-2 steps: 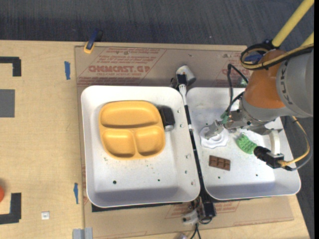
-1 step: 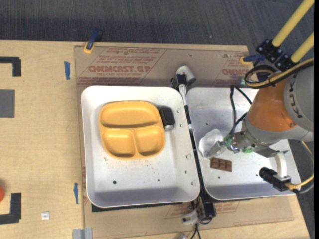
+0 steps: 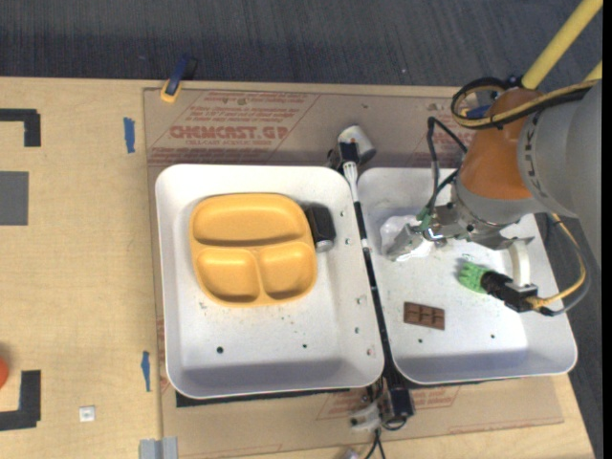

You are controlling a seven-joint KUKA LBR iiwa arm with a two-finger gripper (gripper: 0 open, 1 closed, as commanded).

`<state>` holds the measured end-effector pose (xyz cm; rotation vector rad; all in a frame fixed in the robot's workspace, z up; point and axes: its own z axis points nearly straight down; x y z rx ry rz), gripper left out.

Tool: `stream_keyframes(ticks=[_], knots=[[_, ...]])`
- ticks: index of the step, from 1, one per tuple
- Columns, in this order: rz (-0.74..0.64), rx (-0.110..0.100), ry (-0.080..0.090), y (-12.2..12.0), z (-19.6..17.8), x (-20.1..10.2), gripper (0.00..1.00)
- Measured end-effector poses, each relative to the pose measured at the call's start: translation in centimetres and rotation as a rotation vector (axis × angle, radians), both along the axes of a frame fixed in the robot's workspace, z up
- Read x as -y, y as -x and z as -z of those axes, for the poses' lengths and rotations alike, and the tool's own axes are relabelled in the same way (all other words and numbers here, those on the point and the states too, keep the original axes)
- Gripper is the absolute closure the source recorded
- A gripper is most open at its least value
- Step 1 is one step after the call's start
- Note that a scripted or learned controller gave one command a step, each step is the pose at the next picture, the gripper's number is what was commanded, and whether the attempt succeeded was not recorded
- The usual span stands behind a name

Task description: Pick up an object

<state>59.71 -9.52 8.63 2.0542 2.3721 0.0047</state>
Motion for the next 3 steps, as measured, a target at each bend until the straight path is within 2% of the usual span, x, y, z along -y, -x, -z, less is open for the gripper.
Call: stream_keyframes(ticks=[1,2,3], knots=[[0.026,-0.006,-0.001,6.3,-0.8,0.8,0.0],[-0.344,-0.002,0.001,1.1,-9.9,-5.5,0.0],[-0.211,-0.006,0.0,10.3,-9.8,-4.2,0.0]])
